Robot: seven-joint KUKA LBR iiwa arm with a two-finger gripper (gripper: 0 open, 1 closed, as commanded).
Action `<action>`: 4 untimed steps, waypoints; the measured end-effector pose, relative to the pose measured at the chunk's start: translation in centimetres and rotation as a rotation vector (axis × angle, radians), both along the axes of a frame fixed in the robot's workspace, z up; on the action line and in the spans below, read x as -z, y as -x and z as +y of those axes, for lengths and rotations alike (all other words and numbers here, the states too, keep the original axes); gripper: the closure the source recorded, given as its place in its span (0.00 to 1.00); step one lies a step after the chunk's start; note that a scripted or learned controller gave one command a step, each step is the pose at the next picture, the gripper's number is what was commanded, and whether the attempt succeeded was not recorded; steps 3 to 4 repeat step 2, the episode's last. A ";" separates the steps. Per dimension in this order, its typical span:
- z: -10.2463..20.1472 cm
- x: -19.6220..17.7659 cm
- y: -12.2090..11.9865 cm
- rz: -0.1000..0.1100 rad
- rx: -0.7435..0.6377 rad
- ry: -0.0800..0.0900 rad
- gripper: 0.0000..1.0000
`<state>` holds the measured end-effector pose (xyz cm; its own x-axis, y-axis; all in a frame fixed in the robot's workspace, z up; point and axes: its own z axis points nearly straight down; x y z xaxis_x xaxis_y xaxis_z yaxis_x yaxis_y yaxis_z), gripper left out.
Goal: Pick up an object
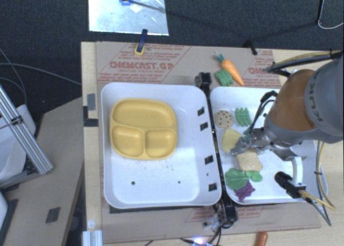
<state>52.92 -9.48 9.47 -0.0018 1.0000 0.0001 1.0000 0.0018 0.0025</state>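
I see the tabletop (177, 57) carrying two shallow white bins side by side. The left bin (156, 186) holds one thing, a yellow three-compartment tray (143, 128) lying toward its far left corner. The right bin (257, 95) holds the play food, bunched along its left wall: a round cookie (223, 117) farthest back, a green ridged piece (243, 116) just beside it, a pale yellow wedge (231, 138) below them, then a tan bread slice (249, 160), a green leafy piece (237, 177), and a purple grape bunch (244, 191) nearest the front edge. The grey arm (301, 108) reaches over this bin's right side. Its hand (243, 146) sits low between the wedge and the bread slice; I cannot tell its grip. A toy carrot (232, 70) lies on the tabletop behind the right bin.
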 end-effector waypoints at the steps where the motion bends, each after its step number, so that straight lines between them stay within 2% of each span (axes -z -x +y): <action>1: 7.8 -11.0 -0.1 -0.009 -0.011 -0.003 1.00; 2: 13.1 -17.6 -0.4 -0.006 -0.009 -0.003 1.00; 4: 13.1 -17.6 -0.4 -0.006 -0.009 -0.003 1.00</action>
